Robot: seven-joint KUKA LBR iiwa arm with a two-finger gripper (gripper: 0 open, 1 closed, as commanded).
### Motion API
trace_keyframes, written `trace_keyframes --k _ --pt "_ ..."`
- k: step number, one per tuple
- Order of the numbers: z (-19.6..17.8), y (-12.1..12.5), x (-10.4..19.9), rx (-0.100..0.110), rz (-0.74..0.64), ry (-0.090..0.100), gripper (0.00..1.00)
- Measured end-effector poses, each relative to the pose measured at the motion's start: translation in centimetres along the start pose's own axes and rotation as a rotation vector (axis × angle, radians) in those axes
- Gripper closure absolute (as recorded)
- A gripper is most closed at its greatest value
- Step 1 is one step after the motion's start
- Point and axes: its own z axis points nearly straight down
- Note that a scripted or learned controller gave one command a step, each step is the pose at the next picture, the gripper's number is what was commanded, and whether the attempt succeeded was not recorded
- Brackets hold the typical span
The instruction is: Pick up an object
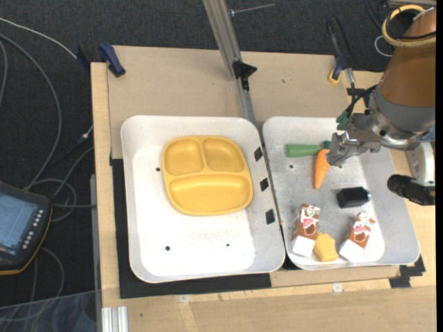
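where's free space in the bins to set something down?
Left bin: bare strip in front of the yellow plate. Right bin: small patch between the carrot and the cartons. Crowded: the right bin's near edge, and around the end effector.

Arm (408, 61): cut off by the right and top edges.
Hand (337, 149): fingertips too small and dark to tell apart.
Carrot (320, 169): its top meets the hand; contact unclear.
Tablet (17, 227): cropped at the left edge.
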Motion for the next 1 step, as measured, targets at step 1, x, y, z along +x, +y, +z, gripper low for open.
trace_keyframes --k 1 --pt "1.5 0.36 5.52 0.009 -0.005 0.004 1.0"
